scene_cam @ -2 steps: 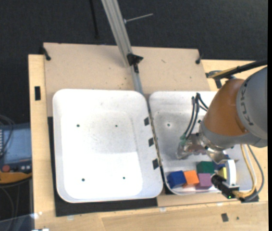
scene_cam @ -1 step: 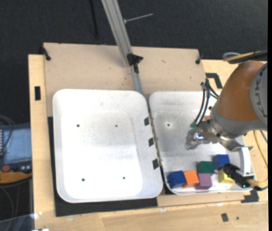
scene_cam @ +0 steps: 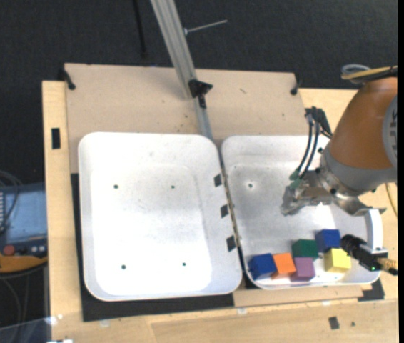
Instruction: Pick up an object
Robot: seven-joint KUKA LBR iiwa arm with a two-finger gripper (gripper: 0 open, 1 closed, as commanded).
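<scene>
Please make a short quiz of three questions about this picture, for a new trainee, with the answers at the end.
1. True or false: the coloured blocks lie in the right bin.
2. Which block lies nearest the divider between the bins? A) yellow block B) blue block C) green block
3. Fill in: the tool is over the ____ bin.

Key: 1 true. 2 B. 3 right; it hovers above bare floor, behind the cluster that also holds an orange block and a purple block.
</scene>
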